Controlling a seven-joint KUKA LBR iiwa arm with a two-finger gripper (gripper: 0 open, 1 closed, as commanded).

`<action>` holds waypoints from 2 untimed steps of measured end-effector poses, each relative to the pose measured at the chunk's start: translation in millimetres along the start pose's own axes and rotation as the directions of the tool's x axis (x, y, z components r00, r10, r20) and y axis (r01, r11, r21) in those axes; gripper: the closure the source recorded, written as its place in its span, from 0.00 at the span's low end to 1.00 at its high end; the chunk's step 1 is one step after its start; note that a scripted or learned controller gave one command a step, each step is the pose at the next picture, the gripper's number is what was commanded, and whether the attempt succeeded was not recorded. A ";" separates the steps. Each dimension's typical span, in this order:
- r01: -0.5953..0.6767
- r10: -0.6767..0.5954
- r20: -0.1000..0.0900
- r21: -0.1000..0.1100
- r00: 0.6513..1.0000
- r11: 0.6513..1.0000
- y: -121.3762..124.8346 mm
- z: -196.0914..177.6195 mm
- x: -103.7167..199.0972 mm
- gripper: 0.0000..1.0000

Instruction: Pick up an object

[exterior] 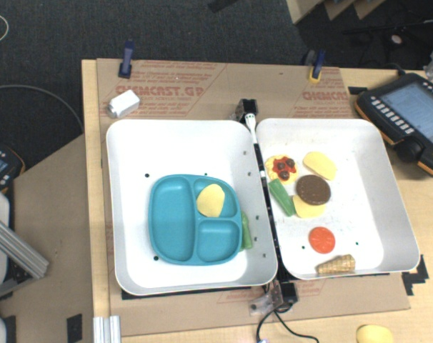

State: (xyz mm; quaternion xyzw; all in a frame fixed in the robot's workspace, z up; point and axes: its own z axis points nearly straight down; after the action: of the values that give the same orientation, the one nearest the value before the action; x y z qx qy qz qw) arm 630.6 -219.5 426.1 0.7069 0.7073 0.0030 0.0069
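White bins hold our items: a teal tray (181, 220) left, a brown disc (313, 189) right; we cannot tell the jaws' state.

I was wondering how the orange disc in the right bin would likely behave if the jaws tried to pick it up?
The orange disc looks flat and low, so jaws may struggle to get under its edge. It appears smooth, so it could slide on the white bin floor. It lies flat, so rolling seems unlikely.
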 end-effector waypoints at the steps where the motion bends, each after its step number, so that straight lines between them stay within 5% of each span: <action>1: 0.001 -0.001 0.001 -0.002 1.000 1.000 -16.2 -109.8 -4.9 1.00; 2: -0.002 0.002 -0.010 0.028 1.000 1.000 -39.3 35.3 -3.5 1.00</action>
State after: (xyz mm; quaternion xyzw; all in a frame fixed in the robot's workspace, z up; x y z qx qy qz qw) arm 591.8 -223.2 390.3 0.7076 0.7065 -0.0033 -0.0065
